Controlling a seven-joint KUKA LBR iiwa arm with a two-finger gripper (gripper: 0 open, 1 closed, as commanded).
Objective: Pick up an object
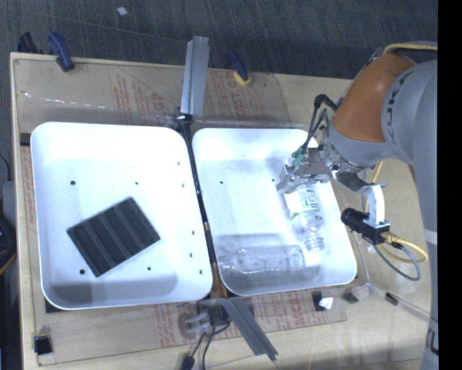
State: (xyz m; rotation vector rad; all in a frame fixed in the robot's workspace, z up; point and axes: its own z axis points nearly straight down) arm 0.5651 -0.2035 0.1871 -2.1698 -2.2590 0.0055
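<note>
A clear plastic bottle with a white label (306, 213) lies lengthwise by the right wall of the right bin (238, 160). A second clear bottle (261, 259) lies across the bin's front edge, nearly touching the first. A black ribbed flat pad (113, 235) rests in the left bin (53, 145). My gripper (298, 177) hangs low over the far end of the labelled bottle, with the grey and orange arm behind it on the right. Whether it touches the bottle is not visible.
A dark divider strip (201, 214) runs between the two bins. Blue clamps (61, 52) and a metal bar (193, 75) stand at the bench's far edge. The wooden bench surface (385, 284) shows at the right of the bins.
</note>
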